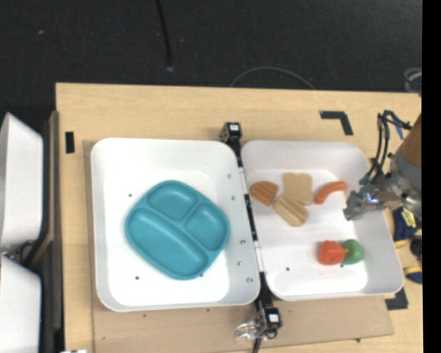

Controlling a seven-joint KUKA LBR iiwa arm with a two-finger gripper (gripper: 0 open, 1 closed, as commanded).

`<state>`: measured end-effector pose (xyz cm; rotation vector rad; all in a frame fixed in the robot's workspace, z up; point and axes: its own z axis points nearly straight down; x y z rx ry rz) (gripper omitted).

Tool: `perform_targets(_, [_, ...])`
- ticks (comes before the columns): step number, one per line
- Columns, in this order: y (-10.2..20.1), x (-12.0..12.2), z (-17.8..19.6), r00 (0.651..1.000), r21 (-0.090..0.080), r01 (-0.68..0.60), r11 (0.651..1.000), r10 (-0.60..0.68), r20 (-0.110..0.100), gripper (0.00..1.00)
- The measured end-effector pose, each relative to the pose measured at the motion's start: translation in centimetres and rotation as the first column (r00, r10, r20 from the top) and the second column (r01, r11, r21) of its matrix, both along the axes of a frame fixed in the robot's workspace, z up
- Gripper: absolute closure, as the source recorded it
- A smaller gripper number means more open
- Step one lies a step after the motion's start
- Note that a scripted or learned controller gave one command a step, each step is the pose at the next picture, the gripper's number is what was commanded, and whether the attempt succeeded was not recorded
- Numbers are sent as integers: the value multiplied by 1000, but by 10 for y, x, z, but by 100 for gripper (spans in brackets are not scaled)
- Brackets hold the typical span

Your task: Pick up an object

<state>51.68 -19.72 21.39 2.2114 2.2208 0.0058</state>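
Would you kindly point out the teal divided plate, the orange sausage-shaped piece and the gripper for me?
teal divided plate (178, 229), camera view, on the ridge between its compartments.
orange sausage-shaped piece (330, 191), camera view, on its middle.
gripper (355, 207), camera view, at its fingertips, over the right bin.

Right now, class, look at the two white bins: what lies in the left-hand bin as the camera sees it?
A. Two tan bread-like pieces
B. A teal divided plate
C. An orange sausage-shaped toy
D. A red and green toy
B: the teal divided plate lies by itself in the left bin, while the small food toys all sit in the right bin.
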Motion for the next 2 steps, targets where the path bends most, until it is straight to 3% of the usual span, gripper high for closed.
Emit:
perform_targets(1, [-1, 2, 55, 1000, -1, 0, 1000, 0, 1, 100])
perform_targets(2, [53, 13, 43, 1000, 2, -2, 1000, 2, -6, 100])
